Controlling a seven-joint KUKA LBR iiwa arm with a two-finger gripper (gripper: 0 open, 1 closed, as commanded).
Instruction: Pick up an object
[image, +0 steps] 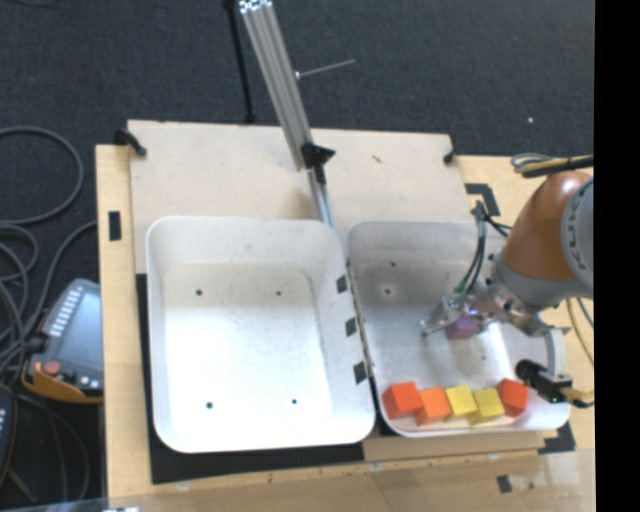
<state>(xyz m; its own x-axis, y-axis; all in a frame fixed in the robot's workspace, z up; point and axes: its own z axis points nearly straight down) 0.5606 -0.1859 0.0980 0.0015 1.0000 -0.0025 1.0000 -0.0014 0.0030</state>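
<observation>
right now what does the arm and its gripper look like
The arm is bulky and rounded, orange-brown on its upper shell with grey beneath. A thin dark cable runs down beside it toward the small metallic gripper, whose end looks pale purple.

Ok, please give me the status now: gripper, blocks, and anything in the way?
Gripper low in right bin, over a small purple thing; grasp unclear. Orange and yellow blocks lined along near wall. Nothing blocking.
</observation>
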